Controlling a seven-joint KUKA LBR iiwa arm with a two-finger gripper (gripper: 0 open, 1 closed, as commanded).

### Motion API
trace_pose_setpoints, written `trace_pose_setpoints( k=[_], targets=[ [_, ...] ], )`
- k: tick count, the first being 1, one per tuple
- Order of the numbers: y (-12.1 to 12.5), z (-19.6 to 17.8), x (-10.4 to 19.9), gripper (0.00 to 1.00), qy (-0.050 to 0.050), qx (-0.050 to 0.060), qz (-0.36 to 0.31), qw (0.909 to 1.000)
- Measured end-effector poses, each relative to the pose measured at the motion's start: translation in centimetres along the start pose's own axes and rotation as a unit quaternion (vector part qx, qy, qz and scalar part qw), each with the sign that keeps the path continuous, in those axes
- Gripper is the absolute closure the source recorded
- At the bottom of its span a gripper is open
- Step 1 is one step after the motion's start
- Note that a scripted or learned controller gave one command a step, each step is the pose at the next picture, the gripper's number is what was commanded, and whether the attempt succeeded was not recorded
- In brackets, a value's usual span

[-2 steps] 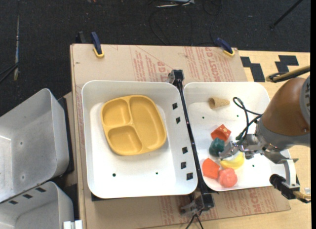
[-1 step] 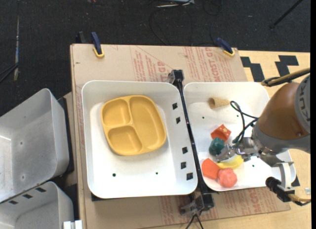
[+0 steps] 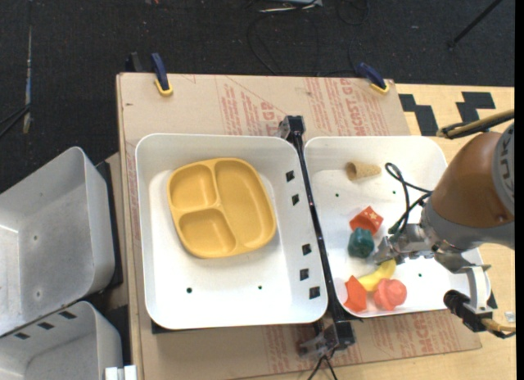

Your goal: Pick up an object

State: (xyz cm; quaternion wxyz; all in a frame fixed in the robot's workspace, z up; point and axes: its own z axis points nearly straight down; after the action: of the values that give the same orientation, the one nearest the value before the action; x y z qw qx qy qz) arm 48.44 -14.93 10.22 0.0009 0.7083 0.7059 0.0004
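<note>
Gripper (image 3: pixel 391 249) amid teal toy (image 3: pixel 360 244), yellow piece (image 3: pixel 376 275), pink ball (image 3: pixel 391 293).

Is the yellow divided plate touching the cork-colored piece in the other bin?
Apart. The camera view shows the yellow plate in the left bin, the cork piece in the right bin.

The arm (image 3: pixel 479 194) reaches in from the right, bent low at the near right. Its gripper (image 3: pixel 399 246) points left; the fingers' state is unclear.

Arm (image 3: pixel 479 194) low over your right bin (image 3: pixel 426 153)

You see its gripper (image 3: pixel 396 247) beside the teal object (image 3: pixel 360 244) and yellow piece (image 3: pixel 377 274); the yellow divided tray (image 3: pixel 221 206) lies in the left bin (image 3: pixel 155 231).
</note>
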Motion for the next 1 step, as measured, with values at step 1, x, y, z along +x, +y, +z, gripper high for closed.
trace_pose_setpoints(
  k=[1],
  targets=[
    [0.64, -4.42, -0.38, 1.0, 0.0, -0.001, -0.003, 1.0]
  ],
)
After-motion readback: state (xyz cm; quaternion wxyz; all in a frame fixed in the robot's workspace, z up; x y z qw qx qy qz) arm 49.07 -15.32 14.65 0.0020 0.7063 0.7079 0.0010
